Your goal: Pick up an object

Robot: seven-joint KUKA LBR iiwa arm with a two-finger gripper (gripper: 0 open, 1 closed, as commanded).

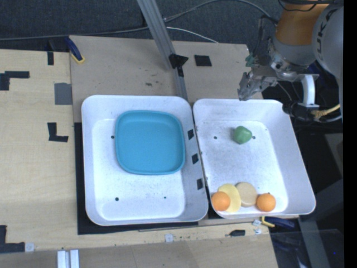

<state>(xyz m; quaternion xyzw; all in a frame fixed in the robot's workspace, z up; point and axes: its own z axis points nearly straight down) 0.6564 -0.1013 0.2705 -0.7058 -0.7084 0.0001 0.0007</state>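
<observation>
Bench: flat tan board with a matte, wood-like surface, scuffed with small dark specks, with black tape patches toward the left edge and along the top.
Left bin: shallow white tray with rounded corners, smooth and plastic-looking, in the centre-left of the frame.
Blue plate: square with soft rounded corners and a raised rim, glossy turquoise, lying flat in the upper part of the left bin.
Right bin: same white tray shape, its floor peppered with fine grey specks, touching the left bin along their shared edge.
Green object: small, rounded and lumpy, dull green, alone in the upper middle of the right bin, well apart from the other items.
Lower cluster: two round orange balls and at the bottom edge of the right bin, with a pale yellow disc and a cream disc between them, all touching or overlapping.
Arm: grey metal body with an orange band, upper right of the frame.
Tool: dark metal, above the top rim of the right bin, nothing between its fingers; whether they are spread or pressed together cannot be told.
Writing: part of white lettering on the arm's grey casing, too cut off to read.
Metal strut: slim grey bar slanting down from the top centre toward the bins.
</observation>
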